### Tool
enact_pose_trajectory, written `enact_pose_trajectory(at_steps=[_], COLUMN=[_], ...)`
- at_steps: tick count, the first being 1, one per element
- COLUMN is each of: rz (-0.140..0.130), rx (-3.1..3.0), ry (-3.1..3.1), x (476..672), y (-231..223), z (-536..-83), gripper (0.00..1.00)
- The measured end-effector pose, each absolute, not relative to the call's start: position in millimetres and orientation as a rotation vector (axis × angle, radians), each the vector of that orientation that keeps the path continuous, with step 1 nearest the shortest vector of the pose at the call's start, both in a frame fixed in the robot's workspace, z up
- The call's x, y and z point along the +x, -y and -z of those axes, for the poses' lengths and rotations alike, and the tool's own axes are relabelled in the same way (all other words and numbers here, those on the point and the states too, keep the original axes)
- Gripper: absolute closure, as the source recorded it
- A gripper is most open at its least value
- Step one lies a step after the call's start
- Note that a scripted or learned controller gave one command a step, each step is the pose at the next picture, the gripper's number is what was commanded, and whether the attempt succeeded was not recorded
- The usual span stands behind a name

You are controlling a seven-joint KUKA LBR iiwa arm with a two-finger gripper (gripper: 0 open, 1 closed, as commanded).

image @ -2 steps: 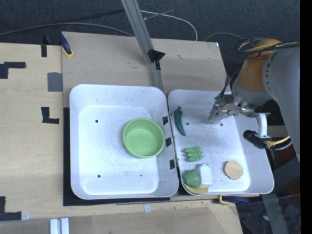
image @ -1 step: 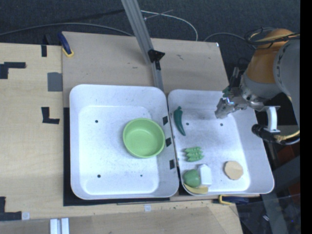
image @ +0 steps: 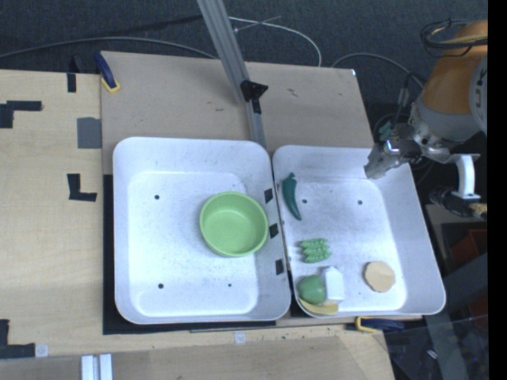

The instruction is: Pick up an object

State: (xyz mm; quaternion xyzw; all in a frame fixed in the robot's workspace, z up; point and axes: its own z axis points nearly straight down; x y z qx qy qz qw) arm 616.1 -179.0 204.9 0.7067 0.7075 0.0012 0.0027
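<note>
Two shallow white bins sit side by side on a tan bench [image: 182, 93], edges touching at the middle. Left bin [image: 142, 228]: one light green bowl [image: 234, 224], upright, mouth up, resting right of the bin's centre and near the shared edge but apart from it. A grey metal pole [image: 226, 42] slants down from the top of the view and ends at a black clamp [image: 253, 91] just above the seam between the bins. Right bin [image: 396, 236]: a dark green pepper [image: 291, 195] lies along the left wall in the upper part, long axis running roughly up and down the view. Below it, near mid-bin, a small pale green pod-shaped piece [image: 314, 249] lies crosswise. At the lower left corner a cluster: a round green item [image: 311, 289] touching a small white block [image: 332, 282], with a yellow piece [image: 321, 308] partly under both at the rim; exact shapes too blurred to tell. To the right of the cluster, apart from it, a round tan disc [image: 379, 276] lies flat near the lower right corner. Gripper [image: 379, 165] sits above the upper right edge of the right bin, well apart from every item in it, reaching in from the right on the grey arm [image: 440, 137] with its orange band [image: 451, 85]. Nothing is seen between the fingers; jaw state cannot be told from this view.
</note>
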Motion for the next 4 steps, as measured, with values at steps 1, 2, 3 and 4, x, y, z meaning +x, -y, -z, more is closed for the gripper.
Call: enact_pose_trajectory(at_steps=[1, 2, 3, 4], rz=[0.001, 0.002, 0.002, 0.001], rx=[2.221, 2.218, 2.218, 2.217], ry=[-2.223, -2.228, -2.229, -2.231], x=[616.3, 596.7, 582.8, 575.6], y=[179, 136, 92, 35], z=[-205, -206, -201, -197], gripper=[1.0, 1.0, 1.0, 1.0])
